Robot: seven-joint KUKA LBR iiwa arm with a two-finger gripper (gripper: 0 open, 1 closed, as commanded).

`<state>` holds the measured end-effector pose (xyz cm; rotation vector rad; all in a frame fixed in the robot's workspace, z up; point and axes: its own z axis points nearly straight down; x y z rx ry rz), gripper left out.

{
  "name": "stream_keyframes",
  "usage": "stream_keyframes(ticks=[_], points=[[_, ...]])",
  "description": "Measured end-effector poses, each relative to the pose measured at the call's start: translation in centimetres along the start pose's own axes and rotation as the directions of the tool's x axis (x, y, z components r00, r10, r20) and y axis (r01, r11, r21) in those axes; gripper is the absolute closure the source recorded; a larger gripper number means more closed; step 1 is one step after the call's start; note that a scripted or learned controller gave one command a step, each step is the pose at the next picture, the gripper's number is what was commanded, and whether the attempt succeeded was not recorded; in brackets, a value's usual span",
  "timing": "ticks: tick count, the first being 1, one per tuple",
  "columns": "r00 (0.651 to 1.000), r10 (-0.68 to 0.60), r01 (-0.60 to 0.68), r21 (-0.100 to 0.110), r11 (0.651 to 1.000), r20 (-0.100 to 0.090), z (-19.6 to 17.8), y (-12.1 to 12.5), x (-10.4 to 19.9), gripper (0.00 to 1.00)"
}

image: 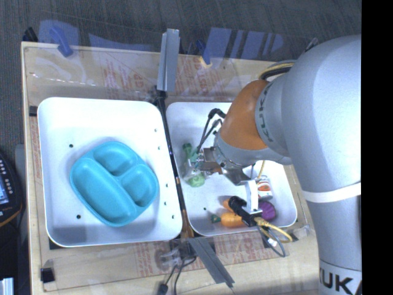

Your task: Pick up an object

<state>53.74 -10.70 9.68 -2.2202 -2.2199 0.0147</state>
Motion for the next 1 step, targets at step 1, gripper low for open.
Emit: stream_keyframes(ticks=[1], points=[[1.0, -0.01, 0.01, -0.002, 1.0, -0.006, -9.26, 2.15, 4.08, 1.0]])
